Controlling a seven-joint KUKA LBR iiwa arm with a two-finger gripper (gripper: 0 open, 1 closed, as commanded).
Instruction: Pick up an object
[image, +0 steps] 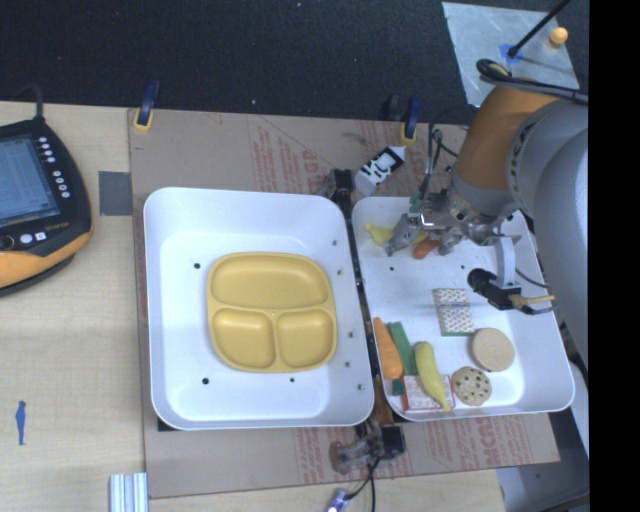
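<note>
I am viewing the bench from above. The gripper (415, 232) is hanging low over the far end of the right bin (545, 395), the arm (500, 140) reaching in over that bin's far right corner. The metal parts at the wrist are crowding together there, and I cannot tell how the end effector is set, or whether anything is sitting in it.

Two candidates are lying at the tool: a small yellow piece (377, 234) just to its left, and a small orange-red piece (424, 248) directly beneath it. Neither is visibly raised off the bin floor.

I am judging the step in hand to be the approach or closing phase of a pick, with no lift yet confirmed.

Further objects are lying toward the near end of the right bin: a patterned packet (455, 311), a round tan disc (493, 350), a speckled cookie (470, 386), a toy carrot (386, 350), a green stick (403, 348) and a yellow banana-like piece (430, 372). The left bin (170, 300) is holding a yellow divided tray (272, 311).

The next move is calling for a straight vertical lift, followed by a check that one piece is rising with the tool.
</note>
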